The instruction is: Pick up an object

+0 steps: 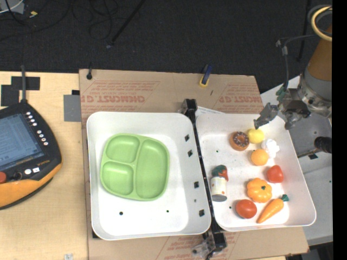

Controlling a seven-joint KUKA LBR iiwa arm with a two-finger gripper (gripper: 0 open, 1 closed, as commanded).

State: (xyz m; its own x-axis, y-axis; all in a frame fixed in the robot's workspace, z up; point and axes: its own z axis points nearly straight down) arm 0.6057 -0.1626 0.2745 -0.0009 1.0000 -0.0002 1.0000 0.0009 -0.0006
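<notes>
The right bin (303, 199) holds several toy foods: a brown doughnut (239, 140), a yellow lemon (256, 135), a white piece (270, 147), an orange (259, 157), a red pepper (275, 174), a small pumpkin (259, 189), a tomato (246, 208) and a carrot (271, 210). A small can (219, 188) lies near the divider with a green and red piece (219, 171) at its top. My gripper (280, 115) hangs open over the bin's far right corner, just above and right of the lemon. Nothing sits between its fingers.
The left bin (108, 221) carries a green divided plate (135, 167). A black divider rail (198, 167) runs between the bins. An orange and black teach pendant (21, 156) lies at the far left of the bench.
</notes>
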